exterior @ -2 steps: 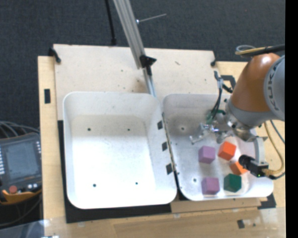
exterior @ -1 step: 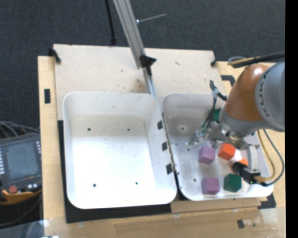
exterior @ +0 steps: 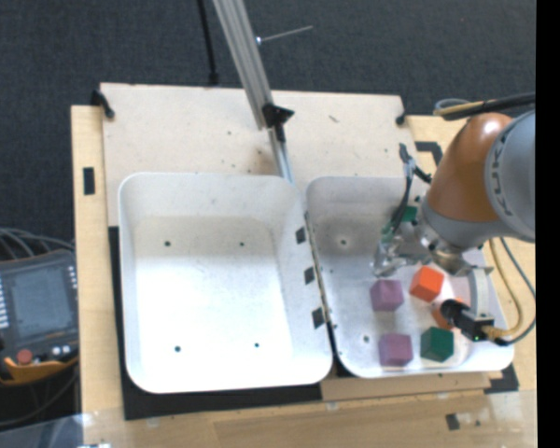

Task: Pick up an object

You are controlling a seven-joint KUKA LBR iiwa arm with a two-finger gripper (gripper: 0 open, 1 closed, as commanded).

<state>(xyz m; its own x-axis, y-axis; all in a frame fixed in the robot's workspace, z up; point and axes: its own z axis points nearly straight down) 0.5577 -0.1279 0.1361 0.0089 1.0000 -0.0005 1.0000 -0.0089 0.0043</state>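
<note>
Grey arm's two-finger gripper (exterior: 389, 261) low in the right white bin (exterior: 350, 203).
It hangs just above a purple foam cube (exterior: 386, 295); I can't tell how its jaws stand.

The arm (exterior: 476, 180) reaches over the right bin (exterior: 341, 208), its gripper (exterior: 389, 258) low just above a purple cube (exterior: 386, 295). An orange cube (exterior: 427, 284), a second purple cube (exterior: 395, 349) and a green cube (exterior: 437, 344) lie near. The left bin (exterior: 215, 278) adjoins.
</note>
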